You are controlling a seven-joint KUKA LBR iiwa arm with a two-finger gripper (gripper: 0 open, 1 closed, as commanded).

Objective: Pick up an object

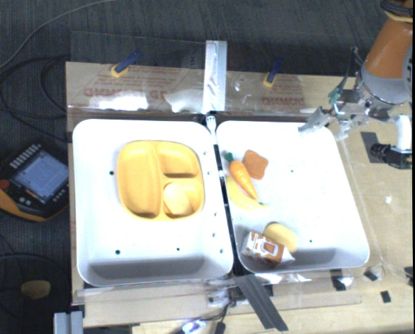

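1. At your far left, a pendant (pixel 28 186) with a dark screen and orange casing lies on the dark floor, off the surface (pixel 388 207).
2. Next you have the left bin (pixel 96 249). An orange-yellow tray (pixel 158 178) with compartments sits in its upper middle, and a pale round piece rests in the tray's lower right compartment.
3. Behind the bins, clear plastic sheeting is held by two clips (pixel 126 63) with blue and yellow parts, one above each bin.
4. The bins touch along a centre seam. The right bin (pixel 318 207) holds all the loose objects, gathered on its left half.
5. A carrot (pixel 243 178) lies just right of the seam, its green top pointing up and left, its tip down and right over a pale yellow piece (pixel 240 199).
6. An orange block (pixel 256 164) touches the carrot's upper right side.
7. Lower down, near the bin's front wall, a small brown and white carton (pixel 264 250) sits tilted, with a yellow lemon-like piece (pixel 281 236) touching its upper right.
8. The right half of that bin is bare white.
9. At your far right, the arm (pixel 388 54) comes in over the bin's upper right corner. Its end effector (pixel 323 119) hangs at that corner rim, well apart from every object. You cannot tell from here whether it is wide or narrow, and nothing shows in it.
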